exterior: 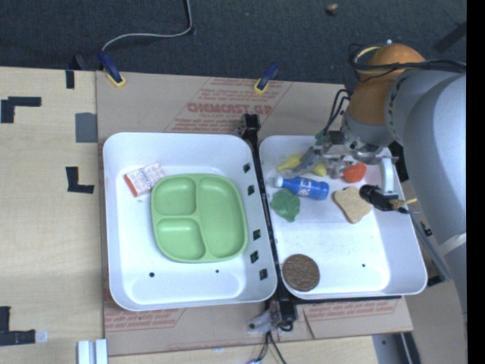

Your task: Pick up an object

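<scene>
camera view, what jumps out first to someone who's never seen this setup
The big pale green plastic divided plate takes up most of the left white bin, with a small red and white packet by its upper left corner. In the right white bin, the grey arm with its orange band hangs over a cluster of small items: a blue plastic bottle, a green lump and a tan bread-shaped piece. A round brown disc lies alone near the front.
</scene>
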Available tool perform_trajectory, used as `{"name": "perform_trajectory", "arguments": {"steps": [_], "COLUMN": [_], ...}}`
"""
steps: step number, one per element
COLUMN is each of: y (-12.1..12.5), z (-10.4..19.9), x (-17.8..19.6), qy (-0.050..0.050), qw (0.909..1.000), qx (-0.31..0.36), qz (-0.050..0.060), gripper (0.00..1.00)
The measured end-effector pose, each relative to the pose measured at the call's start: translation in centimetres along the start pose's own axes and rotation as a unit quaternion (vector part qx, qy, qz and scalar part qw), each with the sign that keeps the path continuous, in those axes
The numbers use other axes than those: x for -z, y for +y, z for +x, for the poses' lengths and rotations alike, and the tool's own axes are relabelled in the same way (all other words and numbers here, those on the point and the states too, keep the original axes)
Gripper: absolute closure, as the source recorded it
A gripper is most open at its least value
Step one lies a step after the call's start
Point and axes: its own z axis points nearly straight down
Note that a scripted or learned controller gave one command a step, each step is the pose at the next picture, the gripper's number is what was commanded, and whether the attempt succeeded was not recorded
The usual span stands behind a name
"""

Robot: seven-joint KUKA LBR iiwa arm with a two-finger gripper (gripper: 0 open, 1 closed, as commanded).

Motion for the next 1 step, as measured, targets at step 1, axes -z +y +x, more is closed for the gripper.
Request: {"name": "perform_trajectory", "arguments": {"steps": [1], "y": [-1.08], "z": [-6.20], "x": [11.27], "qy": [-0.003], "qw": [1.0000], "qx": [-0.002], "qz": [-0.008], "gripper": [0.00]}}
